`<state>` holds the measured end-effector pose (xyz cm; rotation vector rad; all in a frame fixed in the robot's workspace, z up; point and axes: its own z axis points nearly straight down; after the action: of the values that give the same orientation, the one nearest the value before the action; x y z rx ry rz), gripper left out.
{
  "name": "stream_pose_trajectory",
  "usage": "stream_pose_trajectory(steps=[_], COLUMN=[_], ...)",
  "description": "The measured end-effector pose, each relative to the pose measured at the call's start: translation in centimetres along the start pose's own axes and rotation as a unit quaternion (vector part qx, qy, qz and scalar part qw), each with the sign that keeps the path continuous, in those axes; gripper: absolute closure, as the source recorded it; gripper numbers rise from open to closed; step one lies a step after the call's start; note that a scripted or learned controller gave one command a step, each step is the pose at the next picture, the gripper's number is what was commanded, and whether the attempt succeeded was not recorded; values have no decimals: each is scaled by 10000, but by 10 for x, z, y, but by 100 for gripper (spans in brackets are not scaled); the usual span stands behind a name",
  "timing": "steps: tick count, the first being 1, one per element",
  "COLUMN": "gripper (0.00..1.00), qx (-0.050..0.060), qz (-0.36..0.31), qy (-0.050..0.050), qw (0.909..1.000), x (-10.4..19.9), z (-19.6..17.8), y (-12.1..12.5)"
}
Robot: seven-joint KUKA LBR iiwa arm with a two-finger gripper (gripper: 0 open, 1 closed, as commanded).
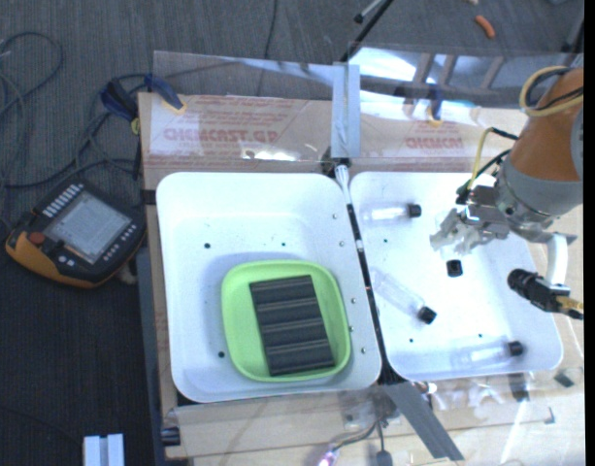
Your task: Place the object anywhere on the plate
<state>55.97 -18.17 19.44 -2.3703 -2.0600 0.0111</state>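
Gripper hangs over the right bin, in its upper middle part, on the grey arm coming in from the right. Orange band sits just above the wrist. Jaw state: can't tell from this angle, the head is a grey blur against the white floor.

Green plate sits in the left bin, low and centre. A dark ridged block lies flat on it, long side running roughly front to back, well inside the rim. So the task's thing is on the plate, well apart from the gripper, with the bin divider between them.

Right bin contents:
- clear tube with a black cap near the back left, left of the gripper
- second capped tube lying at a slant near the divider
- third capped tube along the front edge
- small black piece just below the gripper, loose on the floor; touching or not, can't tell

A black cylindrical part shows at the right bin's right side; can't make out what it is.

Teach pendant lies on the dark floor left of the bench, cables trailing behind it. Cardboard sheet stands behind both bins.
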Motion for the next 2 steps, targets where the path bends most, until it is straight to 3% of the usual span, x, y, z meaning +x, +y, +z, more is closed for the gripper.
stream_pose_trajectory(steps=[1, 2], gripper=[0, 0], qx=[-2, -10], qz=[1, -563], qy=[-1, 7], qw=[10000, 9984], x=[0, 43], z=[0, -109], y=[0, 21])
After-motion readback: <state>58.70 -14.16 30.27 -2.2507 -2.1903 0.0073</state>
